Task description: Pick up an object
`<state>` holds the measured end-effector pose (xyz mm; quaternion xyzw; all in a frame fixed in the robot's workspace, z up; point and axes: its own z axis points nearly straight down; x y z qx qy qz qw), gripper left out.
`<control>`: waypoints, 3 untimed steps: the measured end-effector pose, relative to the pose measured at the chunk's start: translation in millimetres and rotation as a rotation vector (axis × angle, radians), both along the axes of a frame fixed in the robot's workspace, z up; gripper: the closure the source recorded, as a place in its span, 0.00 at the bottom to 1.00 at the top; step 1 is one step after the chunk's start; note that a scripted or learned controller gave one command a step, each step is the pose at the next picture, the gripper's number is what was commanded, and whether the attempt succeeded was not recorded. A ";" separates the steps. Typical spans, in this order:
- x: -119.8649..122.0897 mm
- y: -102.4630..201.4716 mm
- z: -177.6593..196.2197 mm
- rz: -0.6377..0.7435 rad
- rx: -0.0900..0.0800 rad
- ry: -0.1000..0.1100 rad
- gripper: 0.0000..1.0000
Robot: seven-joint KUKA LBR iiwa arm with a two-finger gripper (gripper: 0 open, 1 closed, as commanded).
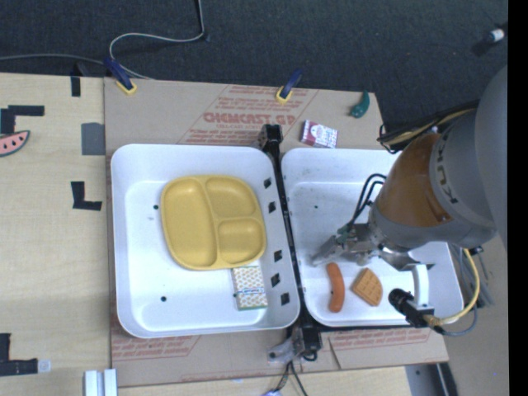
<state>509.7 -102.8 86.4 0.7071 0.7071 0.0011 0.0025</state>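
Tool (pixel 330 252) hovering low in right bin (pixel 330 172), fingers' state impossible to tell | sausage (pixel 335 287) lying just toward 6 o'clock of tool, long axis running 12-to-6 | cracker (pixel 367 286) sitting at sausage's 3 o'clock | yellow tray (pixel 214 221) resting in left bin (pixel 136 221).

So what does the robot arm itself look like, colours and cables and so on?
The arm is thick, rounded and grey, with a wide orange band above the wrist. Thin black cables run down to a small dark metal claw. A yellow cable loops beside it.
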 end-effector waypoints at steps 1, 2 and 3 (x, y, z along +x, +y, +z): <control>0.4 -0.7 9.6 0.000 -0.002 -0.001 1.00; 0.4 0.2 18.7 0.001 0.000 0.000 1.00; 0.4 0.2 18.6 0.001 0.000 0.000 0.00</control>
